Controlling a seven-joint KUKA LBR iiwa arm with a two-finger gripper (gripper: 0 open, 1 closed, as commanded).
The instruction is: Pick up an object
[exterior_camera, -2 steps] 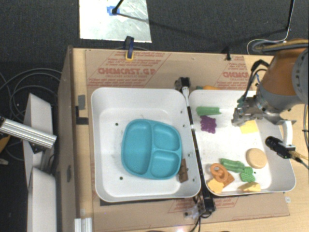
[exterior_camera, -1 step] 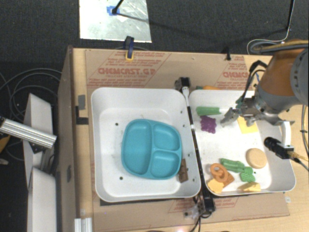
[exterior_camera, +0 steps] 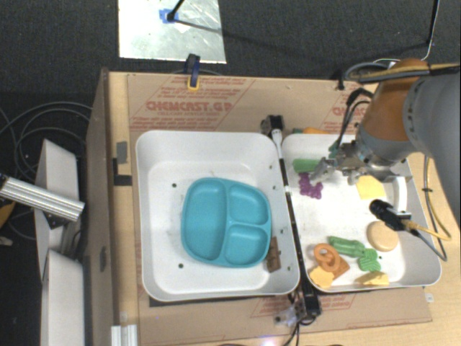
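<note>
While jaws (exterior_camera: 328, 166) hover low over right bin (exterior_camera: 425, 269) far-left corner, purple toy grape bunch (exterior_camera: 310, 187) lies just near-left of them; green piece (exterior_camera: 303, 165) just left. Jaw spread: cannot tell. Blue divided plate (exterior_camera: 225, 221) in left bin (exterior_camera: 155, 193).

The surface (exterior_camera: 216, 96) was a tan board with red print along its far part, set over dark carpet. 2 shallow white bins sat on it side by side, their inner rims touching. The left bin (exterior_camera: 155, 193) lay near the middle of the surface; the right bin (exterior_camera: 421, 262) reached toward the right edge. A black clip (exterior_camera: 274, 125) sat at the far end of the seam between them, and another clip (exterior_camera: 308, 307) at the near end. A blue and yellow clamp (exterior_camera: 192, 71) gripped the far edge.
</note>
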